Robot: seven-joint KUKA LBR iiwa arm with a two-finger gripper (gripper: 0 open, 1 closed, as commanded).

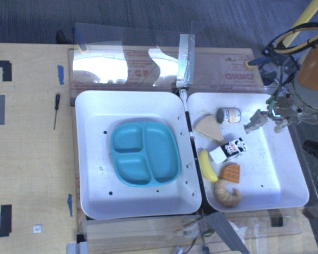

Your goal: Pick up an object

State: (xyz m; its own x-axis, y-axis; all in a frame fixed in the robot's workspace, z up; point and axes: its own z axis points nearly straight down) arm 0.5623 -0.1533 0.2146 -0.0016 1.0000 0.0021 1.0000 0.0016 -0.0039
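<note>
Teal tray [146, 153] in left bin [90, 115], right bin [286, 187] crowded with can [229, 115], banana [207, 166], waffle [230, 173], croissant [228, 194], pincer [256, 121] over can's right, grip unclear, nothing visibly held.

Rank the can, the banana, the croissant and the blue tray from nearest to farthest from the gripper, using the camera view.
From the gripper:
1. Can, just left of it, right bin's back.
2. Banana, by the divider.
3. Croissant, right bin's front.
4. Blue tray, in the left bin.

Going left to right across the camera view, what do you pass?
Black screwdriver → blue divided plate → yellow banana → square waffle → grey gripper.
</note>
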